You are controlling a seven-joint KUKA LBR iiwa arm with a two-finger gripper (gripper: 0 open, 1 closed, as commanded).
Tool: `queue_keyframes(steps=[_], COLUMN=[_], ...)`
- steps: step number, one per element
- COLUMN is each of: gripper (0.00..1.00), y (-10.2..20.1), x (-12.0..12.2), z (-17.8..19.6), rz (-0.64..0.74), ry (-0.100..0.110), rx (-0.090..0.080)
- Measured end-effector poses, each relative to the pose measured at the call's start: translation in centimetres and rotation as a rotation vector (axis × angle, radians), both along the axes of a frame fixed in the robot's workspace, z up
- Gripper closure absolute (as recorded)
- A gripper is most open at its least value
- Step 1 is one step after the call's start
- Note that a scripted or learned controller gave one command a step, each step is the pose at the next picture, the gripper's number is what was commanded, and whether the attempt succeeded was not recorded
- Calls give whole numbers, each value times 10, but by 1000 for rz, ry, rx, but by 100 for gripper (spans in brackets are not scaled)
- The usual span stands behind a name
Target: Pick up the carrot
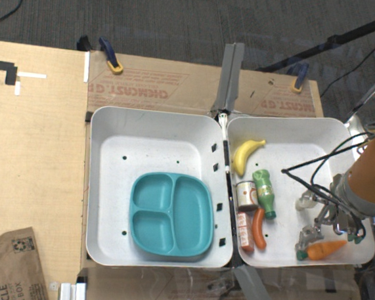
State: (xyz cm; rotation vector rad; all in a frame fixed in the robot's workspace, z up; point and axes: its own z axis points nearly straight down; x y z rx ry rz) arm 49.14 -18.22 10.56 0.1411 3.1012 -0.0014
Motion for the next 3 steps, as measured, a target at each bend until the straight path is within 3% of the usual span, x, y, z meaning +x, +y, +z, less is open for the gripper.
queue_keyframes(steps=[1,2,3], gripper=[0,0,0], y=[-7,7,-16], x=[3,-5,2], z=[23,25,0], rz=[-95,73,73], ry=[35,40,15], rx=[6,4,28])
